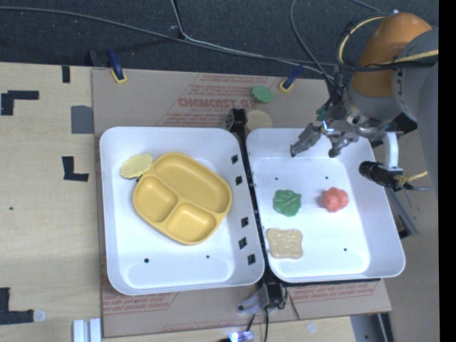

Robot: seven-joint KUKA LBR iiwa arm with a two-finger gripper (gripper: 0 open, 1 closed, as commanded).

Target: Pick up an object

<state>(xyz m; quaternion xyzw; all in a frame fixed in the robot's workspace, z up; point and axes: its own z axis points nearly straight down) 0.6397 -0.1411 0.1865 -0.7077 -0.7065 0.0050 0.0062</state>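
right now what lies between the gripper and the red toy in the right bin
Bare white bin floor separates the gripper from the red toy in the camera view.

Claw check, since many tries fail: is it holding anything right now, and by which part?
Nothing is held. The claw hangs open above the right bin's far edge, with nothing between its fingers.

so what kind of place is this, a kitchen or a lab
Most likely a robot lab test bench: two white bins clamped to cardboard, toy food like a green piece, and loose cables behind.
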